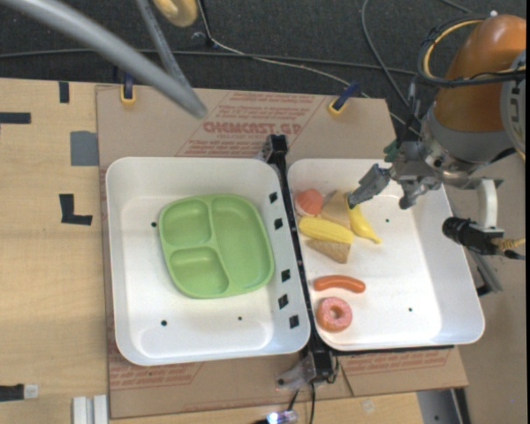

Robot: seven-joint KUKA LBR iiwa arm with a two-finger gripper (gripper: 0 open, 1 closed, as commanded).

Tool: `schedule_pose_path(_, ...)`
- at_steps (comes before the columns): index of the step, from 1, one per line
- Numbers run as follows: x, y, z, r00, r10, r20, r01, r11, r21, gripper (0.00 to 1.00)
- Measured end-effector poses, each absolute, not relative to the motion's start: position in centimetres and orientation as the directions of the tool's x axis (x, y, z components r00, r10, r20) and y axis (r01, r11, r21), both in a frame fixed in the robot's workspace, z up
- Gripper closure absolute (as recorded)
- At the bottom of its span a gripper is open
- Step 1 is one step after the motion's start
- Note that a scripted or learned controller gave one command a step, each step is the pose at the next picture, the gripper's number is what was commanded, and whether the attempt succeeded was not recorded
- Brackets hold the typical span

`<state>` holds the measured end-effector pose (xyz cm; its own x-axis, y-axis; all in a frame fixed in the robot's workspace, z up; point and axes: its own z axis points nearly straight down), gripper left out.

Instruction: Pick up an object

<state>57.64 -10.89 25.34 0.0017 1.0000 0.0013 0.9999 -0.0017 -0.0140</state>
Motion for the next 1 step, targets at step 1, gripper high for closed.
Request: schedule_pose_path(1,57.86,-10.87,26.05,-0.001,1.0,0.0,1.0,0.001,-0.002,0.0)
